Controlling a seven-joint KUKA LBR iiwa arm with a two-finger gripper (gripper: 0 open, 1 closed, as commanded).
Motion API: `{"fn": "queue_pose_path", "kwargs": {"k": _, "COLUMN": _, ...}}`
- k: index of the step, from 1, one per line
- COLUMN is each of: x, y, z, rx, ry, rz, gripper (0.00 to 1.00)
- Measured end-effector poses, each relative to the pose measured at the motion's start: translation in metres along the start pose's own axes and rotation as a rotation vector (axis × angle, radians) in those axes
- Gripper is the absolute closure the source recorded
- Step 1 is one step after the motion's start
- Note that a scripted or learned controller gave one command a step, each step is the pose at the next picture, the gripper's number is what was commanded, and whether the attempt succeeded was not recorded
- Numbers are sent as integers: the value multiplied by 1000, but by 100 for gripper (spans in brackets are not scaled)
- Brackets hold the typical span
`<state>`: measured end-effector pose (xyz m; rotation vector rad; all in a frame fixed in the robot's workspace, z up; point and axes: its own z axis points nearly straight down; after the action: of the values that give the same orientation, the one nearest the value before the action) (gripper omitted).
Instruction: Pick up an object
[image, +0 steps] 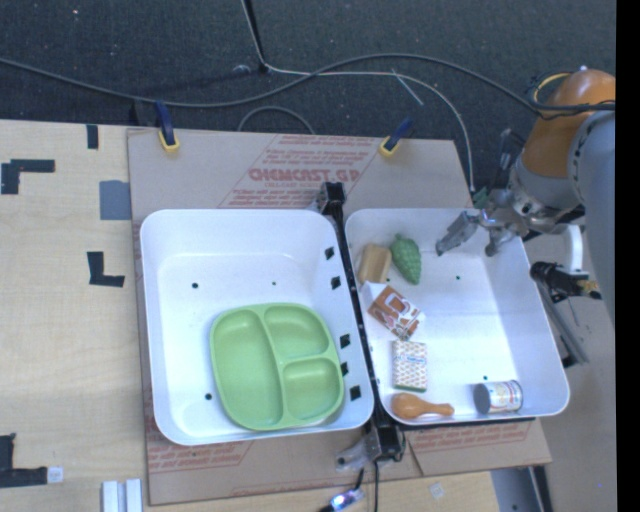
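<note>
Nearest in the right bin (540, 330) lie a small can (499, 397) and a tan wooden spoon-like piece (421, 406); then a patterned packet (409, 364), an orange wrapper (394, 311), a tan block (374, 263) and a green lump (406, 258). Farther, the gripper (472, 235) hovers, fingers spread (nothing between them). A green divided plate (277, 365) fills the left bin (170, 260).

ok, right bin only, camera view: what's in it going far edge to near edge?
Gripper over the far edge → green object → tan block → red-and-white packet → patterned box → can → wooden spoon-shaped piece.
</note>
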<state>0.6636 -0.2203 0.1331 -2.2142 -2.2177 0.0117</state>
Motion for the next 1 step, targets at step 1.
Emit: {"fn": "queue_pose_path", "kwargs": {"k": 1, "x": 1, "y": 0, "z": 54, "rx": -5, "ry": -2, "rz": -2, "gripper": 0}}
